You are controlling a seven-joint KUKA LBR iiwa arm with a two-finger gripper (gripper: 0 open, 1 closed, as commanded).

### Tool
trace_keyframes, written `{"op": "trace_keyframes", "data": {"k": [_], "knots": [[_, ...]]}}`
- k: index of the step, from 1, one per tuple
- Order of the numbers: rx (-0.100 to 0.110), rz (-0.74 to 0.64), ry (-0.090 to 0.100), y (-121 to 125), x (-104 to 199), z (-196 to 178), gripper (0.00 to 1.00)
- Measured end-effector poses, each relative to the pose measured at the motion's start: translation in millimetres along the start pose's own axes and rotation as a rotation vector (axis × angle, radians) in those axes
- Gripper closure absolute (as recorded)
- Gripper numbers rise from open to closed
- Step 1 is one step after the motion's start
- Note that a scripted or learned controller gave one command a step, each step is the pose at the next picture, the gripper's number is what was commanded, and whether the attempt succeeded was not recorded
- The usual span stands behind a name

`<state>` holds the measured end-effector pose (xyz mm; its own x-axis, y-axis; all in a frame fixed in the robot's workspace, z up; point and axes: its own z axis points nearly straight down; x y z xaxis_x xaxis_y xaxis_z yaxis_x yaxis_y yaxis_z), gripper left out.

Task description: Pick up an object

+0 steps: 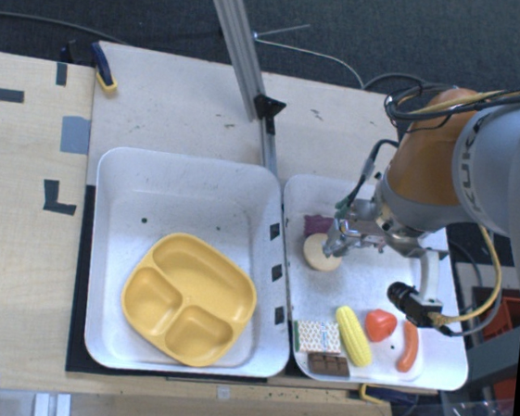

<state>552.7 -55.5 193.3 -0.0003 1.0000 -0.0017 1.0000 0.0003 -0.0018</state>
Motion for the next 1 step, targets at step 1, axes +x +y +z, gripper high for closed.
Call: {"op": "trace_keyframes", "data": {"k": [1], "knots": [[0.0, -0.001, 0.001, -0.3, 0.9, -0.7, 0.0]]}}
